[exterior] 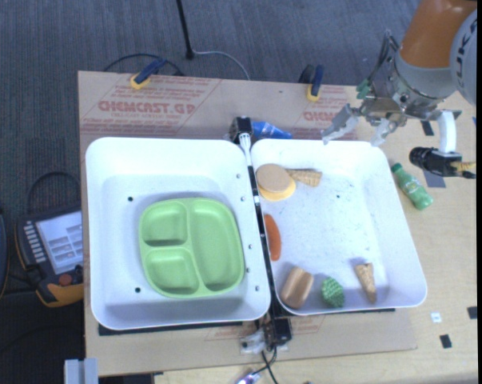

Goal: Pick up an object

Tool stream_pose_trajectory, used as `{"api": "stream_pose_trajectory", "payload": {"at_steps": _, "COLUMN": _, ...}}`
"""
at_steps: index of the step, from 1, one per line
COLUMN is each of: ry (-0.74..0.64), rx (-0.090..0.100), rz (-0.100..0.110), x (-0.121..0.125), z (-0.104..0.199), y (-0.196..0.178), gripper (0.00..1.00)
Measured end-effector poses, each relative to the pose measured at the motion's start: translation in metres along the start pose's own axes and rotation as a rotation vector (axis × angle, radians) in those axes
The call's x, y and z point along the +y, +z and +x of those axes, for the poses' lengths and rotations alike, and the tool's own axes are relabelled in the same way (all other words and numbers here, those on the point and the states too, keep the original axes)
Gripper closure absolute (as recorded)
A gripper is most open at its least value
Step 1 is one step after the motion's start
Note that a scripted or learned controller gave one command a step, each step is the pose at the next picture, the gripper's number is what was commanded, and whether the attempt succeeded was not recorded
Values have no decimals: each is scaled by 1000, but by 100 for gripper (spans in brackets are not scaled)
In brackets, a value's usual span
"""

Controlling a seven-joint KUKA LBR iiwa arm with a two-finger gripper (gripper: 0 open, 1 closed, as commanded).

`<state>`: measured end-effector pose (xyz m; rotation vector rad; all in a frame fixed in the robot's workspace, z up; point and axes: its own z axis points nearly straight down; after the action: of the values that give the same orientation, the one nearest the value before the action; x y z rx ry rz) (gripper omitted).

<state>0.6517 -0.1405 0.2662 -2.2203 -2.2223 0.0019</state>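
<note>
My gripper (354,131) hangs open above the far right rim of the right bin (396,206), with nothing between its fingers. Inside that bin a round yellow bun (275,182) sits at the far left with a cone piece (305,177) beside it. An orange sausage (272,237) lies along the left wall. Near the front edge are a brown bread roll (296,286), a green broccoli piece (332,292) and a waffle cone (366,282).
The left bin (113,214) holds a green divided plate (190,245). A green bottle (413,186) lies on the bench right of the right bin. Clamps (312,86) and a blue item (268,130) sit behind the bins.
</note>
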Motion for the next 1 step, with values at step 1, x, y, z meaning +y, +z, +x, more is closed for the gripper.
{"api": "stream_pose_trajectory", "payload": {"at_steps": 1, "ry": -89, "rx": 0, "rz": 1, "x": 16, "z": 27, "y": 155, "gripper": 0}}
